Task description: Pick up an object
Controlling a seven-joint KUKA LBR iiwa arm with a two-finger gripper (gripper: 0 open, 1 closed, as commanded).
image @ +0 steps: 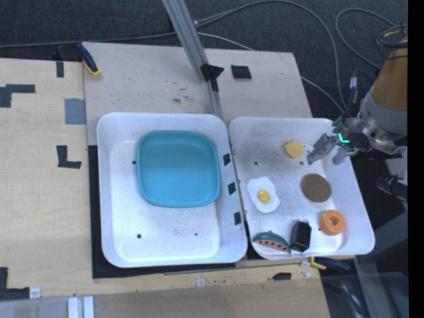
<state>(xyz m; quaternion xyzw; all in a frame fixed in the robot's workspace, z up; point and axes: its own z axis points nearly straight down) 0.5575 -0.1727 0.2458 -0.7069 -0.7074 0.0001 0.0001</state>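
Observation:
The right bin (265, 134) holds several small items: a yellow chunk (294, 150), a fried egg toy (264, 195), a brown disc (316, 188), an orange donut (332, 222), a black block (301, 236) and a watermelon slice (271, 244). My gripper (331, 150) hangs over the bin's right rim, just right of the yellow chunk and above the brown disc. Its two fingers are spread apart with nothing between them.
The left bin (112, 197) carries a teal plate (178, 168). A slanted metal pole (192, 38) runs down to the gap between the bins. Cables lie behind the bench at the top right.

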